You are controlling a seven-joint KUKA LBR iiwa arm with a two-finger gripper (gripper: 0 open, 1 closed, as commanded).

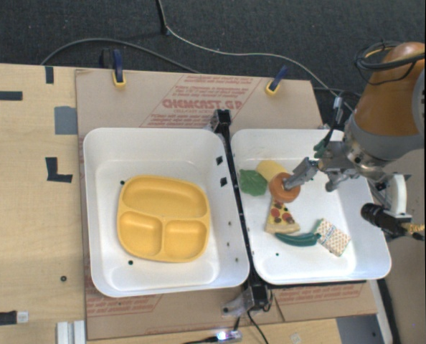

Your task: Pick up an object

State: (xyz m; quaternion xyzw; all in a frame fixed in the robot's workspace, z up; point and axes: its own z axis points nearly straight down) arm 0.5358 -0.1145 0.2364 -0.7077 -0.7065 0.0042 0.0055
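Camera view: sitting side by side on the counter [26,213], two shallow white bins. Left bin [98,149] holding a yellow divided tray [163,217], lying flat near its middle. Right bin [363,260], taken as landmark, holding the small things: a green leafy piece [253,182] near its left wall, a yellow piece [271,169] just beside that toward the bin's far side, an orange round piece [282,187] touching both. Lying nearer the bin's front, a pizza slice toy [281,218], a dark green curved piece [299,238] just below it, and a checkered packet [333,238] at that piece's right end.

Reaching over the right bin's right wall, the grey arm [385,113]. Hanging above the bin's middle, the pincer [320,178], one finger tip [292,185] lying over the orange round piece; width of opening cannot be told, nothing seen gripped between.
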